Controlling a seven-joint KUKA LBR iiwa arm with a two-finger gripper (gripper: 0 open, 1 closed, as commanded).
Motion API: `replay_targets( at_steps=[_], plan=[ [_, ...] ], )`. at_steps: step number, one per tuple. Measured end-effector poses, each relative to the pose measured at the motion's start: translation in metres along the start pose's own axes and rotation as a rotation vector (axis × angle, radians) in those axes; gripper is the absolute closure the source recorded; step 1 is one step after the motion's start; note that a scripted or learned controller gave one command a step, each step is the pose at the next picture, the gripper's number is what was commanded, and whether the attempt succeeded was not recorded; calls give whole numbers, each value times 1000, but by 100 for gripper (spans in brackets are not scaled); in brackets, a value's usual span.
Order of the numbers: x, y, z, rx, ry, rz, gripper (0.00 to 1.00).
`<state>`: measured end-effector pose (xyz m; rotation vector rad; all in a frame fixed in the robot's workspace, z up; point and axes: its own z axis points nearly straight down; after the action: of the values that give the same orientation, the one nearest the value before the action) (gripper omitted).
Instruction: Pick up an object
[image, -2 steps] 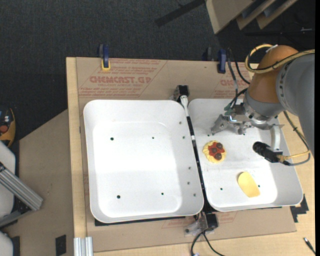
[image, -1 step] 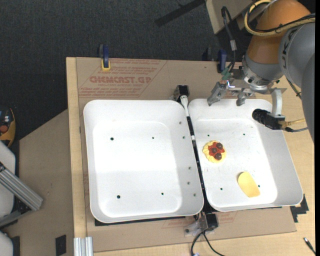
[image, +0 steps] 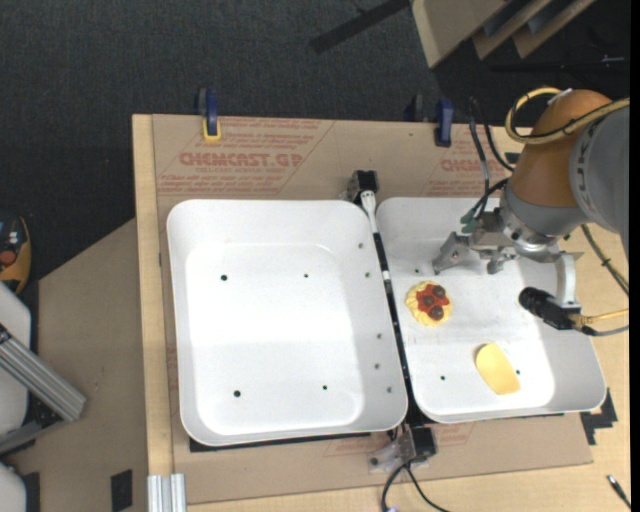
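Observation:
Two objects lie in the right bin (image: 575, 385). One is a small round yellow toy (image: 428, 303) with dark red pieces on top, near the bin's left wall. The other is a plain yellow lump (image: 497, 368) toward the front. My gripper (image: 467, 262) hangs over the back half of the right bin, just behind and to the right of the round toy. It is open, its fingers spread apart with nothing between them.
The left bin (image: 200, 240) sits beside the right one, divided from it by a dark strip (image: 385, 290). Both bins rest on a brown board (image: 250, 150) held by blue clamps at the back edge.

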<state>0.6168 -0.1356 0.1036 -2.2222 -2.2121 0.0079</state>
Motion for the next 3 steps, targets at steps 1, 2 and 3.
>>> replay_targets(
  at_steps=[1, 2, 3],
  plan=[
    [33, -57, 14, -23, -3, 0, 0],
    [99, 0, -89, -24, 0, -14, 0],
    [179, 16, -126, -14, 0, -12, 0]
  ],
)
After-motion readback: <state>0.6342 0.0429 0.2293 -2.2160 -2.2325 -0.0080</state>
